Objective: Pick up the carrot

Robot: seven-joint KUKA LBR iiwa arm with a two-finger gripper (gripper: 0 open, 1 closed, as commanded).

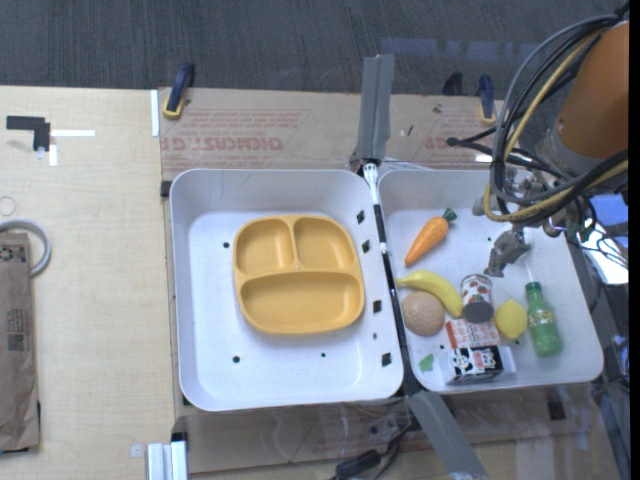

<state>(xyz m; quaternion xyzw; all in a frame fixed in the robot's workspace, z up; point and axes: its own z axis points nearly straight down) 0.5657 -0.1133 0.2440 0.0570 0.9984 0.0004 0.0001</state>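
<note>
The carrot (428,239) lies tilted in the upper left part of the right bin (590,363), near the wall shared with the left bin (200,368), with bare white floor around it and a banana (430,287) just below. The gripper (505,253) hangs over the same bin to the carrot's right, well apart from it, over open floor above a can (477,297) and a lemon (511,318). Whether its jaws are apart or together cannot be told, and the yellow plate (298,273) sits alone in the left bin.
</note>
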